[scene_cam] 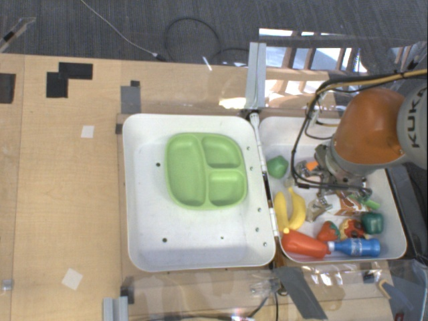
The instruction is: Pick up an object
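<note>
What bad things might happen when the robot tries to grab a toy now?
1. The toys in the right bin are crowded: the banana, the red-orange bottle and the blue bottle lie close together, so the gripper might nudge a neighbour or pinch two at once.
2. The banana is curved and smooth, so it may slip out.
3. The toys sit near the bin's walls, so the gripper might bump the rim.

Pale wooden bench point(60, 199) with two shallow white bins, left point(144, 246) and right point(396, 236), side by side.
</note>
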Available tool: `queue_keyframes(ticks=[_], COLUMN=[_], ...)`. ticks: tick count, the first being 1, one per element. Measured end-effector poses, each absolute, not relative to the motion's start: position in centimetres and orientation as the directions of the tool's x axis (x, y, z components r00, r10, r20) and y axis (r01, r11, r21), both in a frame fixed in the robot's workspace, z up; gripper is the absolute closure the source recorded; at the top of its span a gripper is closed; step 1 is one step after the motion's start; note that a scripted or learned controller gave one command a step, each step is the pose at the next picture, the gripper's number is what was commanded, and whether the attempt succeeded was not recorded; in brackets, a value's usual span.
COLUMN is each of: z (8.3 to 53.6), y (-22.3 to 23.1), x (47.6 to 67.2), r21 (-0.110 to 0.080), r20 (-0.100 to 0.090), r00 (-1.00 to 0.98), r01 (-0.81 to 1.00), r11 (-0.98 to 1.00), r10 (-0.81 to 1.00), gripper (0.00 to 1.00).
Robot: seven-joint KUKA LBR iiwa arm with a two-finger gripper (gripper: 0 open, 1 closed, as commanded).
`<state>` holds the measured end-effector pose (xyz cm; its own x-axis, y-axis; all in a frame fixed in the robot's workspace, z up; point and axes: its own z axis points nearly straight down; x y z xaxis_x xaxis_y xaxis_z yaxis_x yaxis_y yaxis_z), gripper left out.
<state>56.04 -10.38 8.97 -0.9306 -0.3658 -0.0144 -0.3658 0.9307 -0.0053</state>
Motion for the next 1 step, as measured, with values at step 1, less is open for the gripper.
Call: queue_keyframes(ticks=[1], z=[10.11], y=[-18.61], x=[62.88], r21=[-0.008], r20=[-0.012], r00=[-0.945], r01=[-0.328], r11=[0.945], r10=[-0.328], gripper=[0.0])
